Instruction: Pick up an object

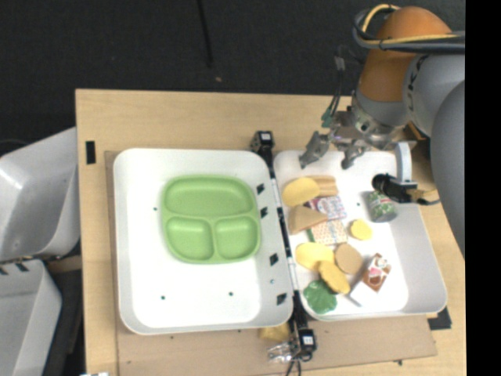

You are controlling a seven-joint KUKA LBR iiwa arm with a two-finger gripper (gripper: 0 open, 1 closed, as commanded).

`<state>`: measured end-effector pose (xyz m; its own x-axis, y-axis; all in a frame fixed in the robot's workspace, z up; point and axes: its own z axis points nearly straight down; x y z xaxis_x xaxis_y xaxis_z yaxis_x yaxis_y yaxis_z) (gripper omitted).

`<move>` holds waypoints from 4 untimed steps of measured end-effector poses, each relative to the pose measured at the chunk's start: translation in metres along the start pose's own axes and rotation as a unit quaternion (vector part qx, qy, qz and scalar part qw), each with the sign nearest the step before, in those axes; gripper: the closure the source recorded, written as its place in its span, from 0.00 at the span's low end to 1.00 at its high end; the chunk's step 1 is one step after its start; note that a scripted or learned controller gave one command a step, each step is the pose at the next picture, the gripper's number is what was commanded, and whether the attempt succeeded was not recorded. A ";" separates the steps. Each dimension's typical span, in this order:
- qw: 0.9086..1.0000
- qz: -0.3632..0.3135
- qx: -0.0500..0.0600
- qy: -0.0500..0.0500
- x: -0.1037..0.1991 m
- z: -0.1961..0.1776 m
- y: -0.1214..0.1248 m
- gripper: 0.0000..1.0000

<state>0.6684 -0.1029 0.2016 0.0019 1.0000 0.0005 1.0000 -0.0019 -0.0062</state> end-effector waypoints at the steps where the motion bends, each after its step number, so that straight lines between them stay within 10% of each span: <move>1: 1.000 -0.008 0.001 0.003 0.149 0.005 -0.039 0.00; 3: 1.000 0.000 -0.001 -0.001 0.187 -0.041 -0.009 0.00; 4: 1.000 -0.004 -0.003 0.000 0.216 -0.063 -0.068 0.00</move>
<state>0.6009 0.1137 0.2648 -0.0054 1.0000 0.0013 1.0000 0.0054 -0.0008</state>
